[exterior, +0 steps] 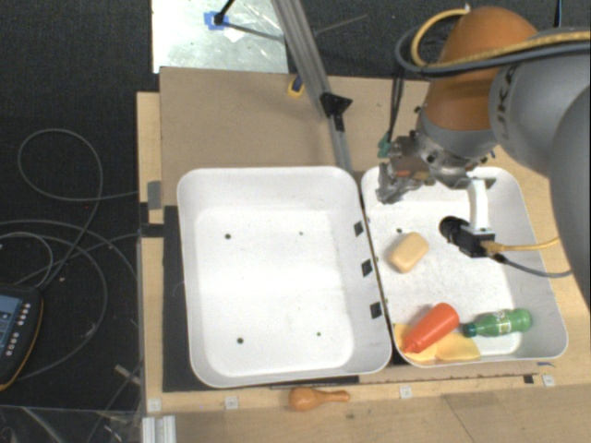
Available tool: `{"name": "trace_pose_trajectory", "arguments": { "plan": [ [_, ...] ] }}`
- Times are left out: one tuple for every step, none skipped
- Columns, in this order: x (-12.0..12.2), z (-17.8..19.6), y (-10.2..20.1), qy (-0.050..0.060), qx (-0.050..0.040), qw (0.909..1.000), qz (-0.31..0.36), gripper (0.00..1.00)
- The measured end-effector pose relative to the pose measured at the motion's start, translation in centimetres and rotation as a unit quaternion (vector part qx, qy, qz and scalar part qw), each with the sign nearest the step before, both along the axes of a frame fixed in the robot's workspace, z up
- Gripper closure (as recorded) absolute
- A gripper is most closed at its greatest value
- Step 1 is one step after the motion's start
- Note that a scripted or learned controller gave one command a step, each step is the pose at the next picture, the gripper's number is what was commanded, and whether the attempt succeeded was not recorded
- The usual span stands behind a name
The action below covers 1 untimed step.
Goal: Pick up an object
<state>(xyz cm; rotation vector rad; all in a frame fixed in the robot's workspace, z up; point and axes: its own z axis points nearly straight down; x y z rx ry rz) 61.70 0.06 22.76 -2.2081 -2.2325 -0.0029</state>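
Right shallow white plastic bin (531,212): metal two-finger gripper (395,185) hangs over its far left corner, finger spacing not discernible, nothing visibly held. Contents, all nearer the camera than the gripper: tan rounded block (407,252) just below; orange carrot-shaped toy (430,327), yellow flat piece (454,350), green bottle (498,322) well apart. Left shallow white plastic bin (199,247) lies beside.

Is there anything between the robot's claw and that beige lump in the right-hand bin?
Nothing. In the camera view the gripper hangs over the right bin's far corner, and only bare white floor separates it from the beige lump.
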Motion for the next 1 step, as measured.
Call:
{"name": "trace_pose_trajectory", "arguments": {
  "plan": [
    [0.33,1.16,5.64,-0.001,0.0003,1.0000,0.001,1.00]
  ]
}}
